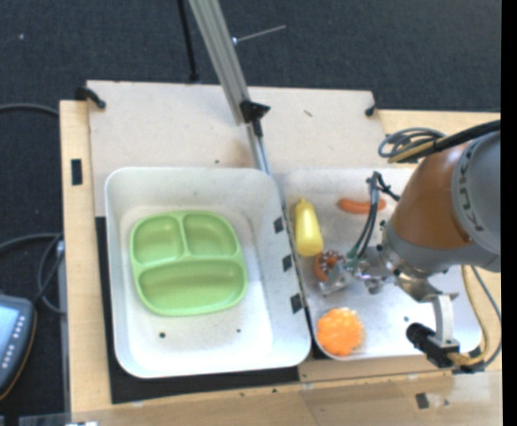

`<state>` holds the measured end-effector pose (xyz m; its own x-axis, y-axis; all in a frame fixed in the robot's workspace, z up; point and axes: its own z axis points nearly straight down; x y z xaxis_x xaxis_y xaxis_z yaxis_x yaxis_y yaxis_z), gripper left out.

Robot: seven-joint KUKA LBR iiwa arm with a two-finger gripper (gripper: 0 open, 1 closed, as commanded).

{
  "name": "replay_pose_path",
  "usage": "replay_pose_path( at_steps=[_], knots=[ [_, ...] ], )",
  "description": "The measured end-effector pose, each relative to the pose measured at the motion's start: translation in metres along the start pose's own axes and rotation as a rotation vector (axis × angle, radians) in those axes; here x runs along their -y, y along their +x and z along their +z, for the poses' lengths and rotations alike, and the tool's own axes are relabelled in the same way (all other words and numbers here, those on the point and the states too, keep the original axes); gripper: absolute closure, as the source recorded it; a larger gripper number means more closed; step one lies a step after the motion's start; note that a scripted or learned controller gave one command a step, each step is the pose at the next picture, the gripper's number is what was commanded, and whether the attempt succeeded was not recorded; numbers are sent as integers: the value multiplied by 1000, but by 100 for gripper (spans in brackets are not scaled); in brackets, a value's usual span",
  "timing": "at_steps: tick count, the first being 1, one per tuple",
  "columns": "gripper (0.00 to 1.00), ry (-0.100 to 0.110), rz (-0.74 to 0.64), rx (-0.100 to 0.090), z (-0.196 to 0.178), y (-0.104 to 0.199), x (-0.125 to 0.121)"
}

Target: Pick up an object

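Note:
In the right bin (382, 349) lie a yellow squash-like toy (307, 229), a small orange sausage-shaped piece (356, 206) and an orange ball in a white cup (340, 331). My gripper (331, 272) hangs low over the bin's left part, between the yellow toy and the orange ball. A small reddish thing (330, 261) shows at its tip; I cannot tell whether it is gripped. The grey arm with its orange band (431, 207) reaches in from the right.
The left bin (152, 185) holds a green divided tray (187, 262). A slanted metal pole (227, 56) runs from the top down to the bins' shared edge. Cables (409, 142) lie behind the right bin.

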<state>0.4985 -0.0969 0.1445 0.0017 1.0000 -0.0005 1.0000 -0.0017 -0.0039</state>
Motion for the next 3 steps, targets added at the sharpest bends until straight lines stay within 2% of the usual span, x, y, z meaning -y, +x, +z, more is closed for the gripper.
replay_pose_path(
  at_steps=[1, 2, 3],
  knots=[
    [0, -2, 1, 0, -28, 66, -4],
    [0, -7, -8, -2, -58, 108, -18],
    [0, -8, 2, 4, -64, 41, -66]
  ],
)
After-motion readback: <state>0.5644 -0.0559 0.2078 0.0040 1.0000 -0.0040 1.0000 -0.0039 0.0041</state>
